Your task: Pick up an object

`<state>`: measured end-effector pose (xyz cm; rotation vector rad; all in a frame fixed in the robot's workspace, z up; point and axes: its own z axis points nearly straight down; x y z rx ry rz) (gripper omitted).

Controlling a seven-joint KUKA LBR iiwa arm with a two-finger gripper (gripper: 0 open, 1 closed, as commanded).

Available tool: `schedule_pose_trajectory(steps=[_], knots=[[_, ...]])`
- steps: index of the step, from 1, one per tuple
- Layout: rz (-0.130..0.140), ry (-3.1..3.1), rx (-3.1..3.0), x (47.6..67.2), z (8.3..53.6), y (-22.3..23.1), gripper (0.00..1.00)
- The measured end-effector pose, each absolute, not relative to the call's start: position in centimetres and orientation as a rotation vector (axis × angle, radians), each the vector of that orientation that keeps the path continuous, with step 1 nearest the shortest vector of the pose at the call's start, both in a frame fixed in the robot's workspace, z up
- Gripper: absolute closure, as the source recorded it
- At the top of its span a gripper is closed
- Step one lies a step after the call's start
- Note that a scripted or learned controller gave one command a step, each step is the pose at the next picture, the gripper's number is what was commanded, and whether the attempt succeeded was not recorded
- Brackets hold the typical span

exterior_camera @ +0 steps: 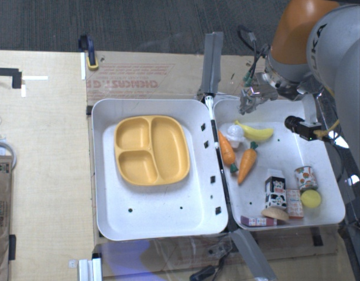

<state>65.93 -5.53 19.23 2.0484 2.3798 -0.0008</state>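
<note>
The grey arm with its orange band point(297, 25) is reaching in from the right and hanging over the far edge of the right shallow white bin point(332, 174). Its metal claw point(249, 101) is hovering just above the bin's back left corner, near the divider between the two bins. Nothing is sitting in the claw's grip, and whether it is spread or drawn together I cannot tell, since it is small and cluttered with cables.

Just below the claw, a yellow plastic banana point(256, 133) is lying on the bin floor, its left end touching a small white rounded toy point(235, 133). Two orange plastic carrots are lying beside it: the left carrot point(226, 149) is resting close to the bin's left wall, and the right carrot point(247, 164) is lying tilted just beside it, with its green top near the banana.

Toward the near right corner, a small black-and-white cow-print carton point(274, 193) is standing upright, with a tan bread-like piece point(276, 213) and a flat pink box point(253, 220) at its foot. A pink-and-white packet point(294, 202) is lying next to it, a yellow ball point(311, 199) is sitting just right of that, and a small printed can point(305, 177) is standing behind the ball.

In the left shallow white bin point(109, 215), a yellow three-compartment plastic plate point(151, 150) is lying flat. Both bins are sitting on the light wooden bench point(39, 157).
</note>
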Motion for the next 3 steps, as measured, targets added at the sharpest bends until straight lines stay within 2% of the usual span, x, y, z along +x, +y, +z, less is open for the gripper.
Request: schedule_pose_trajectory(steps=[1, 2, 3], knots=[[-0.002, 2.433, 1.985, 65.9, 26.2, -10.3, 1.0], [-0.002, 2.63, 1.718, 65.9, 23.9, -7.4, 1.0], [-0.002, 2.63, 1.717, 65.9, 23.9, -7.4, 0.0]])
